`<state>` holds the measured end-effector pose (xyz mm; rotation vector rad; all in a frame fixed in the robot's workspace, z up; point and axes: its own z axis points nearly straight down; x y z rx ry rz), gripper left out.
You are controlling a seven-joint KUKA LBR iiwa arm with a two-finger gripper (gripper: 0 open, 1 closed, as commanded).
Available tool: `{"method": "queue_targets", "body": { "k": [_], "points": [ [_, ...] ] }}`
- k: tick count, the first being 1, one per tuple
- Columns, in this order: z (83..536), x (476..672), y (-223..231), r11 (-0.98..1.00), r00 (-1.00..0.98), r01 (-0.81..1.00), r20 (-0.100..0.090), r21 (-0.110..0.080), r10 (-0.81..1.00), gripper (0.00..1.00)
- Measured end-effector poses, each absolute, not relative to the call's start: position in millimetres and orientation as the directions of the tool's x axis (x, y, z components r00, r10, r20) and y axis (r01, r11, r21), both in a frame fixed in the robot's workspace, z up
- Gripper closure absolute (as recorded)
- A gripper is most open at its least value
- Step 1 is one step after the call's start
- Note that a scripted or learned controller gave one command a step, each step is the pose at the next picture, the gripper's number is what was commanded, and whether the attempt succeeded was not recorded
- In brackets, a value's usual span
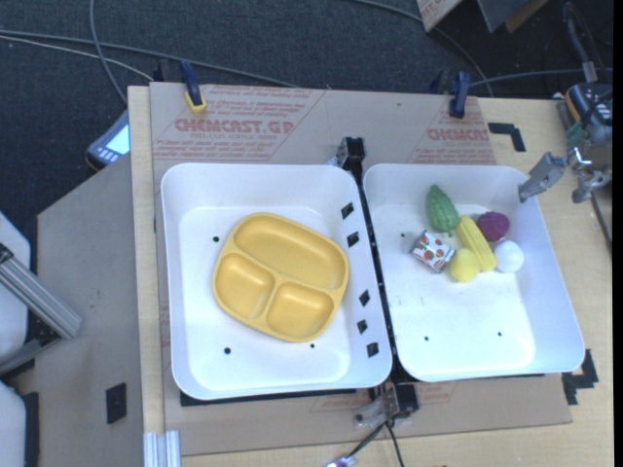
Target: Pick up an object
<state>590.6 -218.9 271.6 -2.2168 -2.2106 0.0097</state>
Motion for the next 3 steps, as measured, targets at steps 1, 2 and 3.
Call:
{"method": "queue_targets", "body": {
  "k": [1, 2, 3],
  "points": [
    [279, 592.9, -218, 0.0, 0.0, 1.0, 0.0, 0.0, 1.0, 0.0],
    [233, 590.9, -210, 0.0, 0.0, 1.0, 0.002, -0.005, 1.0, 0.0],
    [170, 593.2, -207, 0.0, 0.0, 1.0, 0.003, -0.007, 1.0, 0.0]
  ]
}}
